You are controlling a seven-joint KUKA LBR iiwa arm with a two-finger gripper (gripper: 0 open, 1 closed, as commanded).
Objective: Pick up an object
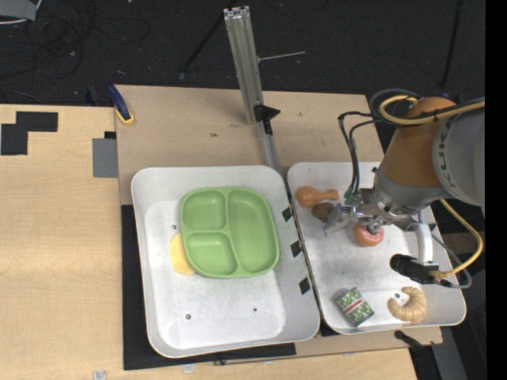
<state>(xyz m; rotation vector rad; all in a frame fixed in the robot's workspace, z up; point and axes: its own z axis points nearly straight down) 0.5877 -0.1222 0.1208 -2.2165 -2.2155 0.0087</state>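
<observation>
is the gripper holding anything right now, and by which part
Cannot be told. The gripper sits low in the right bin beside a red-pink object, but nothing shows between its fingers.

Robotics lab, test bench. Plain wooden bench top (55, 236) with two shallow white bins (158, 291) side by side at its middle, black matting beneath. Bare aluminium post (244, 62) bolted upright at the bench's far edge. Loose black cables (95, 30) on dark floor beyond. Grey industrial arm (451, 153), exposed hoses, at the right edge.
</observation>
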